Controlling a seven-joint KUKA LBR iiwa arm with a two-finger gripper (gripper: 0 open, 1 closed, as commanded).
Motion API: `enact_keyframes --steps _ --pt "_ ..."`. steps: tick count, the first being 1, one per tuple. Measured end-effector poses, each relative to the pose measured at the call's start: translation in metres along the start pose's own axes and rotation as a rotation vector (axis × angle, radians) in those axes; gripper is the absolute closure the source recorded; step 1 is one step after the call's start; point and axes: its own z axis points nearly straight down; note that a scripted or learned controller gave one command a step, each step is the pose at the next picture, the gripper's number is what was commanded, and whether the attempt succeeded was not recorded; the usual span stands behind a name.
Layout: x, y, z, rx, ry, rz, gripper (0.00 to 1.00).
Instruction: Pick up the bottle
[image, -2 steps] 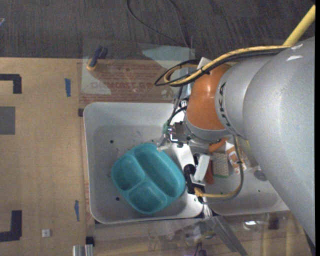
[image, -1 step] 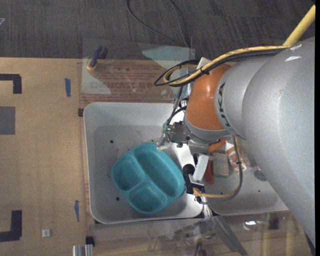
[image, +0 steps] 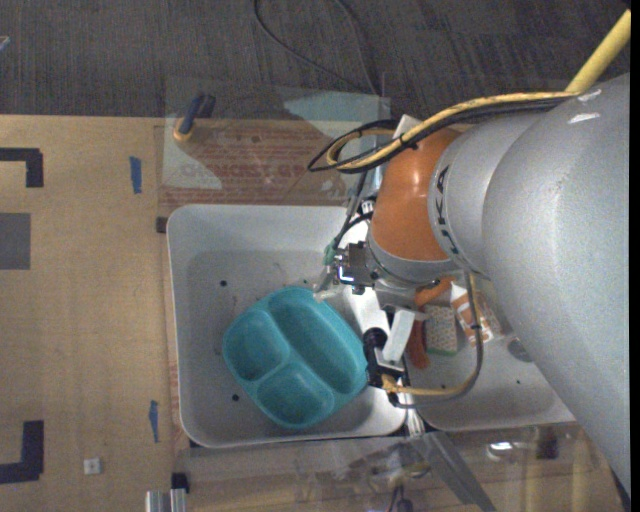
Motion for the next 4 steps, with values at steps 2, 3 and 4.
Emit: enact_keyframes --steps 2,3,4 --pt "-0.022 -0.063 -0.104 0.072 -0.021 0.194 1.0" --pt "-0.12 -0.037 -0.12 0.07 -0.022 0.256 1.0" --pt "-0.085 -0.048 -0.177 0.064 -0.042 0.767 1.0"
